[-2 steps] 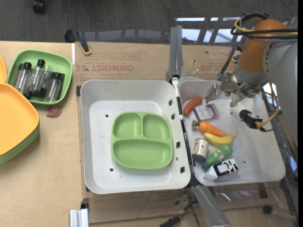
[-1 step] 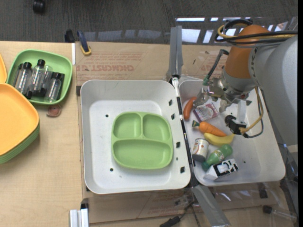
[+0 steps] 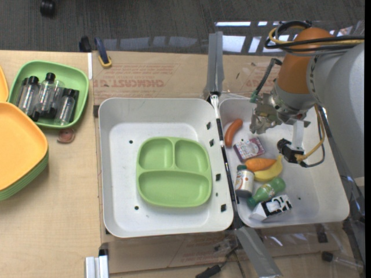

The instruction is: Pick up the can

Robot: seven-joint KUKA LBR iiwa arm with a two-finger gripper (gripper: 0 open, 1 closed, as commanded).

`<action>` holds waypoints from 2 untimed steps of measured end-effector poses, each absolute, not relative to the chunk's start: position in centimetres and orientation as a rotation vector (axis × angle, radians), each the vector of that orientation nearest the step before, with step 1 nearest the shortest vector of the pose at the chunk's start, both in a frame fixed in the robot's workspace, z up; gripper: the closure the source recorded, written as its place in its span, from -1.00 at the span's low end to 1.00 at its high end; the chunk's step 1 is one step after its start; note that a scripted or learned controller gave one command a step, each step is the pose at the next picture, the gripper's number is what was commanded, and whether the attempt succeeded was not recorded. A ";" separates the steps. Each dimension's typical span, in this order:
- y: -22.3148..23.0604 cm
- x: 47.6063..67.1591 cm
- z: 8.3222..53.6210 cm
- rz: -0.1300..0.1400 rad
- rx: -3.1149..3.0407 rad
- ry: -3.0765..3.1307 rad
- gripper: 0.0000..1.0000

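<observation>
can (image 3: pixel 244 180) seen lying in right bin (image 3: pixel 324 210), not lifted | gripper (image 3: pixel 260 122) hovering above, near pouch (image 3: pixel 250 149) | finger opening cannot be told | grasp and lift remain

A: Classify the setting.

B: Robotics laboratory. Indicators: an industrial arm (image 3: pixel 324 68) with exposed cabling is mounted over a wooden bench (image 3: pixel 52 213) carrying two white bins (image 3: pixel 110 172) on cardboard sheeting.

A: Further indicators?

B: Grey office-type carpet (image 3: pixel 145 10) and a chair castor (image 3: pixel 47 6) behind the bench. Test props are staged: a green divided plate (image 3: pixel 174 172), stacked orange trays (image 3: pixel 17 149), a green dish of small bottles (image 3: pixel 49 94).
</observation>
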State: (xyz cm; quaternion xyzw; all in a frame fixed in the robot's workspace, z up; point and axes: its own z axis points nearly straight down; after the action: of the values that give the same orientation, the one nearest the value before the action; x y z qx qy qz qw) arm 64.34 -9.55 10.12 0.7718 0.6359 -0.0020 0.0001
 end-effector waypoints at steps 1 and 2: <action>-9.5 60.4 16.8 -0.004 2.421 2.005 1.00; -11.4 61.2 22.2 -0.004 2.441 1.978 1.00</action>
State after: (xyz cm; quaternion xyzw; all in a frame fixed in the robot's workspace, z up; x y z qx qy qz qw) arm 61.25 -11.39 22.20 0.7770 0.6295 -0.0011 0.0000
